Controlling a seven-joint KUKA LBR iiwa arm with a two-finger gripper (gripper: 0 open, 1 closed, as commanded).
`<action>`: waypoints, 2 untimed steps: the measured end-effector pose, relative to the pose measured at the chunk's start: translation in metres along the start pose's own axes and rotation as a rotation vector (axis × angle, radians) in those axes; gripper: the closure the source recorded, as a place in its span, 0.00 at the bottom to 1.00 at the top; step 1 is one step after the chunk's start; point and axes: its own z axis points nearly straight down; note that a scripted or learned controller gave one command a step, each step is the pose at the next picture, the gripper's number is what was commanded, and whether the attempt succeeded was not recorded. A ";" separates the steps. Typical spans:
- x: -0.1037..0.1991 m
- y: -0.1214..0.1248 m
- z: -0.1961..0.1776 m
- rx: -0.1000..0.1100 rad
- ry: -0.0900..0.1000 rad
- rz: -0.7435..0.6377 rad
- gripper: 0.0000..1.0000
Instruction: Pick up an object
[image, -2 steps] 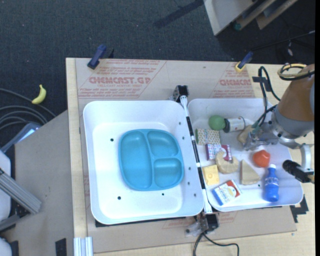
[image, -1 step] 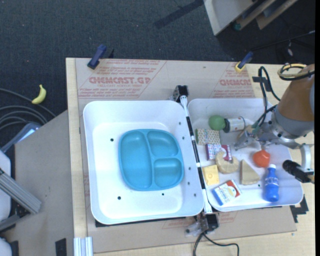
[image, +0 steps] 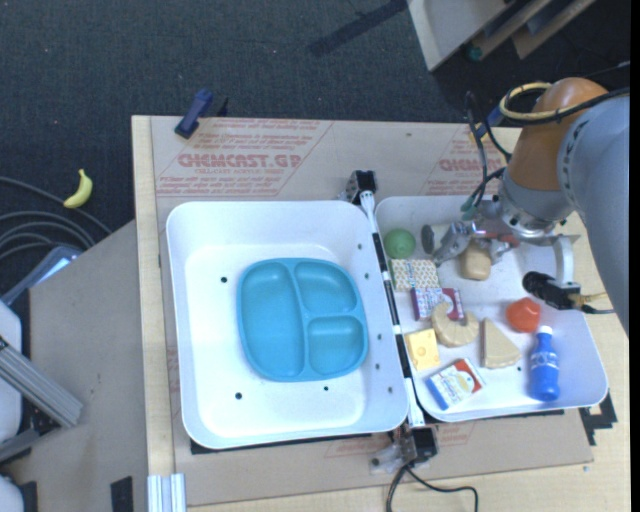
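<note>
Reaching into the right bin (image: 590, 385) from the table's right edge, our hand (image: 462, 238) hangs low at the bin's far end, just beside a pale, roundish lump (image: 477, 265) that looks like the nearest candidate to pick. We cannot tell how far the hand is open, nor whether anything sits in it. To do this step well, we judge it should centre over the lump, come straight down and close across its narrow side before lifting.

Crowding is the trouble. A green ball (image: 400, 242) lies close on the hand's left, and a patterned packet (image: 415, 274) lies just toward the near edge; a sloppy descent could nudge either. Nearer the table's front edge lie a red ball (image: 523, 314), a blue bottle (image: 543, 367) and a yellow block (image: 423, 349). The left bin (image: 190, 300) carries a blue divided plate (image: 302, 318).
</note>
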 end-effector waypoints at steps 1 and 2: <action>0.004 0.004 0.000 0.009 -0.006 0.002 0.00; 0.014 0.004 0.000 0.008 -0.007 0.005 0.00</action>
